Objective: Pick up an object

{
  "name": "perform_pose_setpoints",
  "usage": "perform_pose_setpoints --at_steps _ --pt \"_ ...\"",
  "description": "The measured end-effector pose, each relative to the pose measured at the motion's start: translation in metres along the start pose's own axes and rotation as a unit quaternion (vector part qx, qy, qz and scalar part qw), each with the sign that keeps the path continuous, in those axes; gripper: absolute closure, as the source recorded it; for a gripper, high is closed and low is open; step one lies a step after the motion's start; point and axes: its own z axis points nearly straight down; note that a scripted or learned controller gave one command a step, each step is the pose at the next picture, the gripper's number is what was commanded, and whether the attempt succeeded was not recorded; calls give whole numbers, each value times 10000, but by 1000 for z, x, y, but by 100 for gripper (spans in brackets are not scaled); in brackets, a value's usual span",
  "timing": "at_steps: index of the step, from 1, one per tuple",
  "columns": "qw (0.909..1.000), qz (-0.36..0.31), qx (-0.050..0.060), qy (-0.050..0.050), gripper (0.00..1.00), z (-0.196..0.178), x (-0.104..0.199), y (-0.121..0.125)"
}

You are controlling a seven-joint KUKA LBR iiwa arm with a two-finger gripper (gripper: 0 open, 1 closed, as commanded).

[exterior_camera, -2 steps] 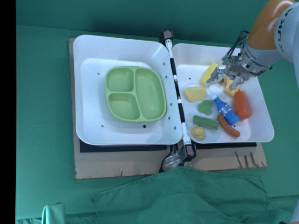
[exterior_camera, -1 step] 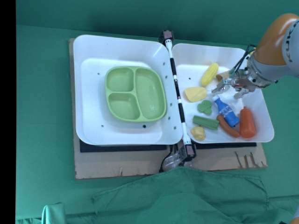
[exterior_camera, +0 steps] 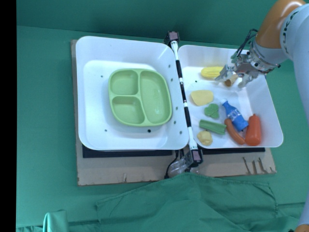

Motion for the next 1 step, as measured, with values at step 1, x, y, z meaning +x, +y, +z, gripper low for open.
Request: perform_pose_setpoints --at_steps 1 --pt "10000 20 -45 -15 100 -15 -1 1"
